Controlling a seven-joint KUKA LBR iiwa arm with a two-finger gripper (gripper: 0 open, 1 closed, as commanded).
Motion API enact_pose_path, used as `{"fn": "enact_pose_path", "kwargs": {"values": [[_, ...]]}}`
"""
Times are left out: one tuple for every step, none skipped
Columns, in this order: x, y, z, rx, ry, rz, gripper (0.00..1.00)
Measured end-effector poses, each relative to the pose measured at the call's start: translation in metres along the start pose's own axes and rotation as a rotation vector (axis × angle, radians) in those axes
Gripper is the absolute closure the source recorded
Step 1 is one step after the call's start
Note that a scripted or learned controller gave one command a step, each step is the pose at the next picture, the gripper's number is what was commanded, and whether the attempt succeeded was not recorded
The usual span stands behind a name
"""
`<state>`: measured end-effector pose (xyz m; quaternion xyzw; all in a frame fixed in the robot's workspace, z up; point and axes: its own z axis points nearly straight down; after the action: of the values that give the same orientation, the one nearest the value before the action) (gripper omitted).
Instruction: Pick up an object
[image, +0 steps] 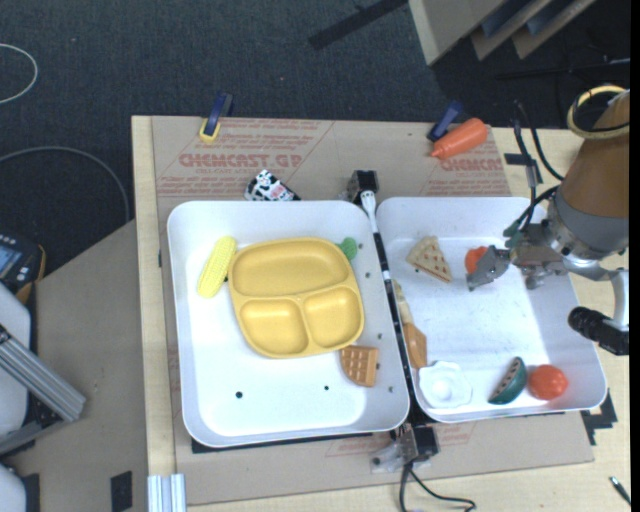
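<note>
Arm reaches from the right, claw low over the right bin; its grip I cannot tell.

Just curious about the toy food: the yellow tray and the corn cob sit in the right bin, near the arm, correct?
Not quite. The camera view shows the yellow tray and the corn cob in the left bin, away from the arm, which reaches over the right bin.
</note>
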<state>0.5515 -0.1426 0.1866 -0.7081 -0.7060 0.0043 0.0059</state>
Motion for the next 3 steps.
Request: {"fn": "enact_pose_path", "kwargs": {"values": [[0.000, 0.003, -0.008, -0.015, -0.002, -0.003, 0.00], [0.006, -0.001, 0.054, -0.007, 0.001, -0.003, 0.00], [0.007, -0.002, 0.105, -0.007, 0.001, -0.003, 0.00]]}}
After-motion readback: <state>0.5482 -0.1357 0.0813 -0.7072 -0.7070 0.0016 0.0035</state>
